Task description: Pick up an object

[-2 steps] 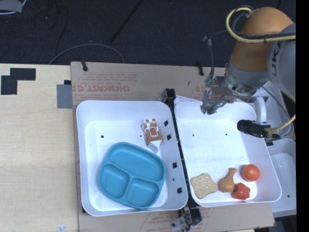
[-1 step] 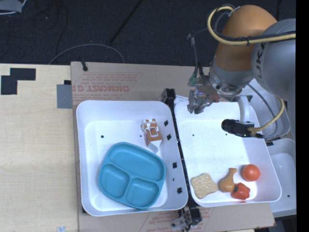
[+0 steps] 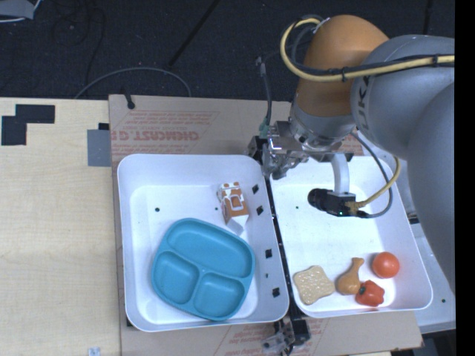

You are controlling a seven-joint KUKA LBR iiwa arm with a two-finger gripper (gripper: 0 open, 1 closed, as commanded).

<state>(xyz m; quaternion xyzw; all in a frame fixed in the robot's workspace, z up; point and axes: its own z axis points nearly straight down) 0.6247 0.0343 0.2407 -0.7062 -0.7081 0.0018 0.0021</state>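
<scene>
As far as I can see on the overhead feed, the arm [image 3: 404, 87] comes in from the right and bends down over the far end of the right bin [image 3: 418, 243], with the orange band [image 3: 338, 47] on top and the wrist angled toward the divider. The gripper [image 3: 277, 158] sits at the far edge where the two bins meet, and I can't tell whether it's open or closed. Pick candidates in the right bin run along the near edge: tan cracker [image 3: 313, 285] toward the near-left corner, tan drumstick toy [image 3: 350, 277] just beside it, then red toy [image 3: 370, 294] and orange ball [image 3: 385, 264] toward the near-right corner. In the left bin [image 3: 137, 199], a blue divided plate [image 3: 202, 268] covers the near half. A small orange-and-white house toy [image 3: 233, 202] stands by the right wall, just beyond the plate. The cardboard sheet [image 3: 171, 128] under the bins has red print along its far edge, upside down from here, and I can't read it.
</scene>
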